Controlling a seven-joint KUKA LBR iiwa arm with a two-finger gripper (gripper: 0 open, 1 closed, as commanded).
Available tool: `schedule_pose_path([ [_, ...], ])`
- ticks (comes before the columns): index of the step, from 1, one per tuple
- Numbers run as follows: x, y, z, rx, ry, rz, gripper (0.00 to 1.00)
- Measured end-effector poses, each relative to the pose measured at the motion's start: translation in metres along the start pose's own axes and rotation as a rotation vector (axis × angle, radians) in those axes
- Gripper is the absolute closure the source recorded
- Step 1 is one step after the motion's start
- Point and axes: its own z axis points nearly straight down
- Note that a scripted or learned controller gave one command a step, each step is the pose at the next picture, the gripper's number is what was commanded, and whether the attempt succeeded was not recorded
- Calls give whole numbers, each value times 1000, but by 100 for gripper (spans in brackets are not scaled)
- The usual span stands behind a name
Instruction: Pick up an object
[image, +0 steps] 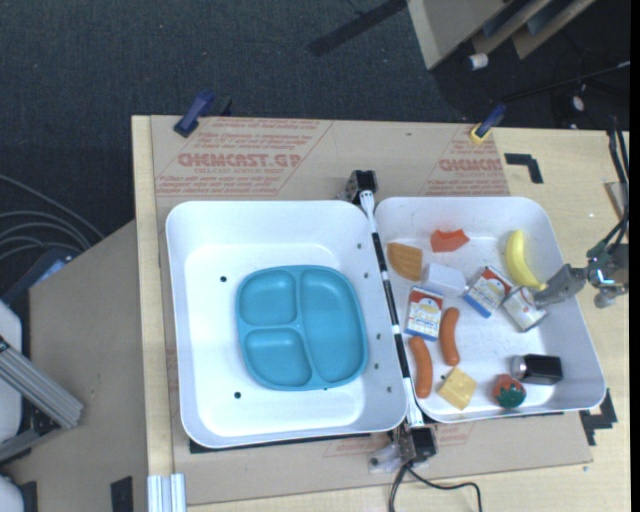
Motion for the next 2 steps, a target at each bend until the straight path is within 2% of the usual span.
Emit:
schedule_pose_path([
  [1,-20,26,157,-1,5,-3,0],
  [2,5,109,167,-2,0,-1,0],
])
